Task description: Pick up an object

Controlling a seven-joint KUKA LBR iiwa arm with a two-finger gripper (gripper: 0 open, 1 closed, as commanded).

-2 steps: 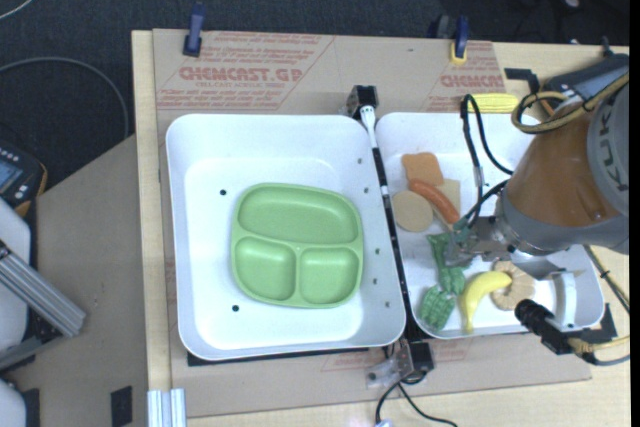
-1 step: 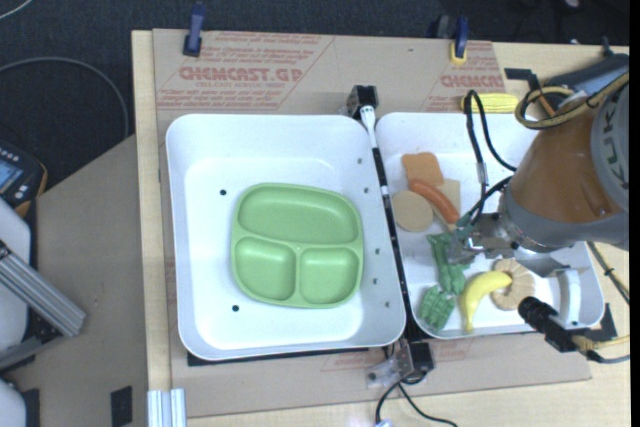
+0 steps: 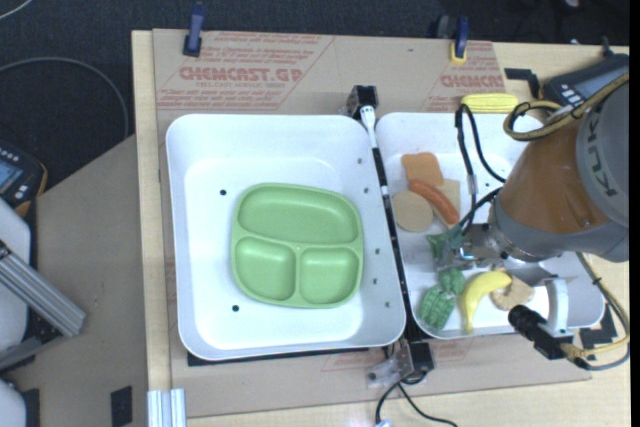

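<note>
We see a grey arm [image 3: 590, 215] with a broad orange band [image 3: 545, 175]. Black cables [image 3: 468, 145] loop along it.

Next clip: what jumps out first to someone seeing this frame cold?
The pale green divided tray stands out, lying alone in the left white bin. Next comes the grey arm with its orange band, reaching from the right over the right bin, where a yellow banana, green toy vegetables and an orange carrot-like piece crowd together.
</note>
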